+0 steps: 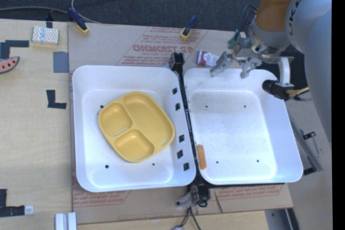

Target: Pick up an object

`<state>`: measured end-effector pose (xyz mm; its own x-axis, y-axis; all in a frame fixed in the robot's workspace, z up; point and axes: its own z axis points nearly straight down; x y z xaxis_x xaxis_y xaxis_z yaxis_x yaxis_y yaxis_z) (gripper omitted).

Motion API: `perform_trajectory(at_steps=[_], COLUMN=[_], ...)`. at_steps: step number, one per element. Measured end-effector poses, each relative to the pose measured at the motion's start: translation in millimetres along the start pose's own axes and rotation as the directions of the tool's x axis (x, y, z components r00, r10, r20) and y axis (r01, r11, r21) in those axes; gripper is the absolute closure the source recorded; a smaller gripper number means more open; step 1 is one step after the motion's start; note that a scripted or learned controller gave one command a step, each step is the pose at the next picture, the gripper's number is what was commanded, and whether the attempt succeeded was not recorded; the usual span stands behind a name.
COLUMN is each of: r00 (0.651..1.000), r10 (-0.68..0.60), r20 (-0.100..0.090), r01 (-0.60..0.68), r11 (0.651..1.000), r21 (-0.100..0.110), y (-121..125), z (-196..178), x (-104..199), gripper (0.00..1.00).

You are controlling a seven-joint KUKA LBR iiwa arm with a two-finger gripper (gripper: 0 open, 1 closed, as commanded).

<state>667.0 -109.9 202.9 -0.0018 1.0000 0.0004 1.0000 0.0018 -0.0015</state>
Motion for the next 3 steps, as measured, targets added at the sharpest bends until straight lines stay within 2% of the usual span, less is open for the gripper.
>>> perform_trajectory(at_steps=[1, 2, 3], r00=[1.0, 1.0, 1.0], r10=[0.001, -0.001, -0.002], r20=[0.0, 0.0, -0.001], r01=[-0.001, 0.001, 0.002], r11=[1.0, 1.0, 1.0], r21=[0.003, 0.001, 0.002], y=[0, 1, 1], z=[101, 90, 81], x=[12, 13, 14], gripper=[0.0, 1.0, 1.0])
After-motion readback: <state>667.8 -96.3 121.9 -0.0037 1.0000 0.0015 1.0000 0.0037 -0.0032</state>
